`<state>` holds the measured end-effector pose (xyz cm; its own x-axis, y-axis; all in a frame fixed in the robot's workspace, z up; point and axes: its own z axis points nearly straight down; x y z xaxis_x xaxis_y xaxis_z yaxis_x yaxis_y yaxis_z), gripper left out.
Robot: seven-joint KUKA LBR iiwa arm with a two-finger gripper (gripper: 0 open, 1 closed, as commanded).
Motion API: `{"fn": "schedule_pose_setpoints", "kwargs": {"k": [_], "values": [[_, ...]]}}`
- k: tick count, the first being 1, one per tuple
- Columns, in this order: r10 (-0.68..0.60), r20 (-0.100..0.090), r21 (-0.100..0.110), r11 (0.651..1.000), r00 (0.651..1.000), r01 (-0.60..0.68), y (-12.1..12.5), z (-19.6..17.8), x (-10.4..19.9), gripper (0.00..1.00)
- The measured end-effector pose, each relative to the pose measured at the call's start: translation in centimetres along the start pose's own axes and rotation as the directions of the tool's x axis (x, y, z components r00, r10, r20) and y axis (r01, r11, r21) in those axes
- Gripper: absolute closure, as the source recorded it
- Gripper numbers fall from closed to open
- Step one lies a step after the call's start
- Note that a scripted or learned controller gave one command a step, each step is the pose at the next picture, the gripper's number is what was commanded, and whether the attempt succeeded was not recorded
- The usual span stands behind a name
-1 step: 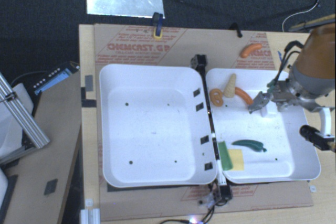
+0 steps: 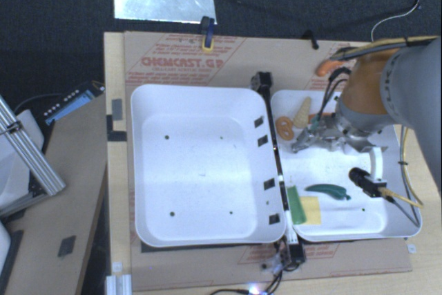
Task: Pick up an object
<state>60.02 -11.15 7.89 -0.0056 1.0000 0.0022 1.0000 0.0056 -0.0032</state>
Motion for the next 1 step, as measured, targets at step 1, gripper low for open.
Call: {"fn": "schedule_pose_setpoints", "kwargs": {"k": [1], "values": [[0.001, 0.002, -0.008, 1.0, 1.0, -0.001, 0.19, -1.68, -0.21, 1.0]]}}
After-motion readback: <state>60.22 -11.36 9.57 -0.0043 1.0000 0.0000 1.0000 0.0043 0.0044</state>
